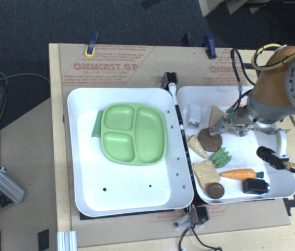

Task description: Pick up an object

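Brown disc (209,139) sits under my claw (224,124), grip state unreadable, near the right bin's (285,190) left wall; crowded neighbours could spoil a pick.

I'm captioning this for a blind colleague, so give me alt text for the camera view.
A grey and orange robot arm reaches from the right, its gripper low over the right bin, which holds toy food including a carrot, a brown disc and a bread slice. The left bin holds a green divided plate.
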